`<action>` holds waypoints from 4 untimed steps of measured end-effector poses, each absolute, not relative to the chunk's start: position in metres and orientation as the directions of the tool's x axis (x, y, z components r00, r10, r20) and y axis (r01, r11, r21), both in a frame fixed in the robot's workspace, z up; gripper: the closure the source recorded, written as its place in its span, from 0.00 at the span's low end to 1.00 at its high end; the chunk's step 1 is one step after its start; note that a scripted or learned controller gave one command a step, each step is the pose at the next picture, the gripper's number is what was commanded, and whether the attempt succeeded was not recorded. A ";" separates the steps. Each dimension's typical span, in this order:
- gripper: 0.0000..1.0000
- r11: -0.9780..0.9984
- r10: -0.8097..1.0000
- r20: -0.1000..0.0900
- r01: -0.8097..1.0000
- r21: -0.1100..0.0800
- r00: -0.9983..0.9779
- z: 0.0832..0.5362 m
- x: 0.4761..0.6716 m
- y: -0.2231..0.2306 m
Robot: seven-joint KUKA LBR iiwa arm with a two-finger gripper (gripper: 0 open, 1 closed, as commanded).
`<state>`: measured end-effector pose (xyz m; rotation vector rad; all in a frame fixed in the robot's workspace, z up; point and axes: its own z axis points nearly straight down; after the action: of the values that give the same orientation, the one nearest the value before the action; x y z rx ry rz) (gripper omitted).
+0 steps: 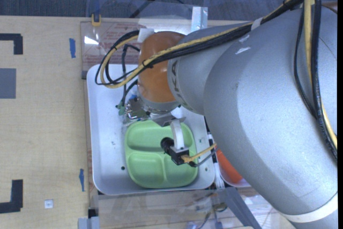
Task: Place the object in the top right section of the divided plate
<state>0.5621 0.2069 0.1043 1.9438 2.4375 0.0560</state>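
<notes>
A light green divided plate lies in the left white bin, toward its front. Its ridges split it into sections. My gripper hangs straight down over the plate's far edge, seen from above, with the orange wrist band directly over it. The wrist and arm hide the plate's far right part. I see no object on the visible parts of the plate.
An orange rounded thing shows in the right bin, mostly covered by the arm. The big grey arm spans the right half of the view. Bare bin floor lies left of the plate. Wooden bench top stretches to the left.
</notes>
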 end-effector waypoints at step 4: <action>1.00 0.023 1.000 0.000 1.000 -0.005 -0.023 0.164 0.498 0.210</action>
<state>0.4975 0.2101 0.1642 2.1976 2.2492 -0.0053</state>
